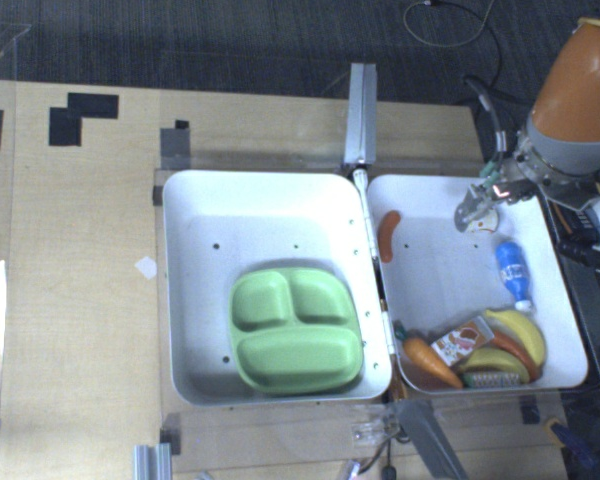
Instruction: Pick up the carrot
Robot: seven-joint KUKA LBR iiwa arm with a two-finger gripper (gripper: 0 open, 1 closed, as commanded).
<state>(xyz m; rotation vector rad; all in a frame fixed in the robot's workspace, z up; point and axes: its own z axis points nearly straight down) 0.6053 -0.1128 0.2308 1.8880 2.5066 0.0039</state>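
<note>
The orange carrot [429, 361] lies in the near left corner of the right bin [435, 268], beside a small red-and-white packet [458, 345]. My gripper [475, 211] hangs over the far right part of that bin, well away from the carrot, with nothing visible between its fingers. The grey arm with its orange band [578, 78] reaches in from the upper right.
A green divided plate [295, 328] lies in the left bin [195, 268]. The right bin also holds a red sausage [388, 235] near its left wall, a blue bottle [514, 272], bananas [515, 338] and a green brush [495, 378]. A metal post [360, 118] stands between the bins.
</note>
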